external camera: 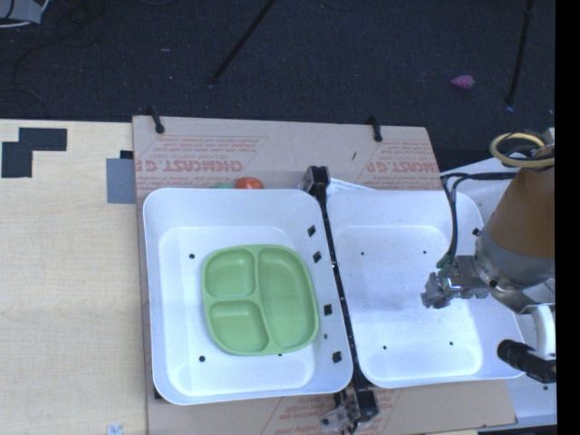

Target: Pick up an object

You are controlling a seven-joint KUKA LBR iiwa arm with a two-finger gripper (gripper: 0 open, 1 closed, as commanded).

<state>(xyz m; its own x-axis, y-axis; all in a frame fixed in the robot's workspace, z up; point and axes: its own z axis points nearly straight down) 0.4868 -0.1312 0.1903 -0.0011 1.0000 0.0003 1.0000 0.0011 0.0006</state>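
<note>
Gripper (pixel 437 294) sat over the right bin (pixel 399 370), near its right edge, about halfway along. I couldn't tell how the pincer stood, the view was too small and dark. Green divided plate (pixel 260 299) lay flat in the middle of the left bin (pixel 172 216), well apart from the gripper. I saw a red-orange object (pixel 248 184) just behind the left bin's far edge, on the cardboard (pixel 208 157).
</note>
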